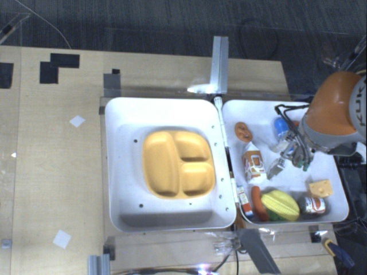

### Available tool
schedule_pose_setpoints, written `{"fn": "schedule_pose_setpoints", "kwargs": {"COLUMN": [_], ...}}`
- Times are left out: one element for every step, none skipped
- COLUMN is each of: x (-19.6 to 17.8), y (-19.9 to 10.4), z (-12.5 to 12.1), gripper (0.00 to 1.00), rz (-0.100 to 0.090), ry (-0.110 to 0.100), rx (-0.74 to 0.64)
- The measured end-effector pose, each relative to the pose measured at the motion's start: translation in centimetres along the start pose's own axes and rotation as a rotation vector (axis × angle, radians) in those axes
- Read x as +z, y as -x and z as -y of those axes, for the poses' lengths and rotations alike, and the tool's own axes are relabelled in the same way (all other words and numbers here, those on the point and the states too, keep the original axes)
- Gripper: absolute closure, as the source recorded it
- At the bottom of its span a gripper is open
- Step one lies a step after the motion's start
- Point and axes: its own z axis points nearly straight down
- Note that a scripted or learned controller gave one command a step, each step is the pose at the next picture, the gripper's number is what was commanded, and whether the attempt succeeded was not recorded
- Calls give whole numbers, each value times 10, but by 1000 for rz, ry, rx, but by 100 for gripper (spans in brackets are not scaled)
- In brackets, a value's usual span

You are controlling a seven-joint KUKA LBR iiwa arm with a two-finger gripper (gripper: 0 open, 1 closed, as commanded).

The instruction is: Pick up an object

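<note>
The gripper (282, 164) hangs low over the right bin (341, 211), its fingers seeming slightly spread with nothing between them, so no object is picked up yet. Its tips sit just beside the small carton (253, 164), which looks the likeliest target. Further out lie a blue object (280, 128) half hidden by the wrist, a brown pretzel-like piece (243, 132), a corn cob (280, 204), a red sausage (257, 203), a cheese wedge (320, 188) and a can (313, 205). The left bin (120, 153) holds a yellow divided tray (176, 164). Closing, gripping and lifting all remain.
</note>
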Motion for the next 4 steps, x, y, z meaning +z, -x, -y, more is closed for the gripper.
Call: {"fn": "schedule_pose_setpoints", "kwargs": {"x": [1,-24,1,-14], "y": [28,84,91,93], "z": [44,5,-54,-56], "gripper": [0,0,0,100], "rz": [2,-3,-2,3], "ry": [0,-3,-1,1], "rx": [211,492,899,889]}}
